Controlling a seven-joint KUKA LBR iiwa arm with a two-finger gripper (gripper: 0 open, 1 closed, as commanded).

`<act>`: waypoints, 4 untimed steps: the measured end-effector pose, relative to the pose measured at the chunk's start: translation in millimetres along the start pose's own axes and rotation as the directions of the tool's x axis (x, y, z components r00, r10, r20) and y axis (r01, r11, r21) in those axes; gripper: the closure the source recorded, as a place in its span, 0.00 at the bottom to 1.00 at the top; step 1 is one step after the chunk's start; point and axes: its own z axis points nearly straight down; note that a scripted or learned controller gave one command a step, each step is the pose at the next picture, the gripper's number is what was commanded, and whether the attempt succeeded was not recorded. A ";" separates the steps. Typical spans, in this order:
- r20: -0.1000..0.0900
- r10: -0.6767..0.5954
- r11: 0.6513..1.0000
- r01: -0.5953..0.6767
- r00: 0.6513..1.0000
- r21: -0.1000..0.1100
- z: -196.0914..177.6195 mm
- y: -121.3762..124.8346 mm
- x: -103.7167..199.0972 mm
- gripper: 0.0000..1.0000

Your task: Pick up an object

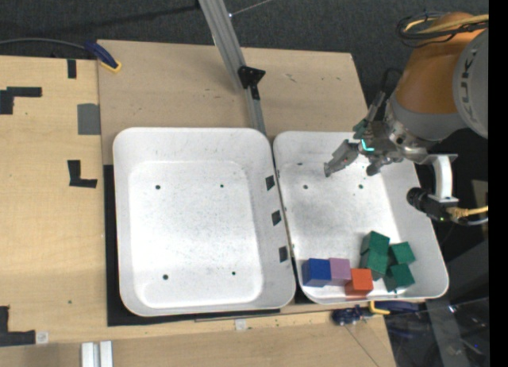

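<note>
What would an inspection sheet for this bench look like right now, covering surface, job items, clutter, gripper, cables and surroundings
Surface: wooden bench bearing a left bin and a right bin, both white.
Job's things: blue block, purple block, orange block and green blocks bunched in the right bin's near corner.
Clutter: nothing seen in the bins beyond the blocks.
Gripper: gripper over the right bin's far part, fingers spread, nothing between them.
Cables: yellow cable atop the arm.
Surroundings: black tape marks on the bench; metal post.

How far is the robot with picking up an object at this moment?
Nothing looks picked yet: the blue block, purple block, orange block and green blocks all lie at the near end of the right bin. The pincer hangs open over the bin's far end, holding nothing. Approach, grasp and lift remain.
</note>
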 end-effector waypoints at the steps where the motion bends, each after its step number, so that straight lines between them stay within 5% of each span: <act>1: 0.000 0.002 1.000 -0.002 1.000 0.005 53.2 -8.2 -7.0 0.00; 3: 0.000 0.002 1.000 -0.002 1.000 0.004 137.2 -16.7 -14.7 0.00; 4: -0.001 0.000 1.000 0.000 1.000 0.002 126.0 -16.2 -13.7 1.00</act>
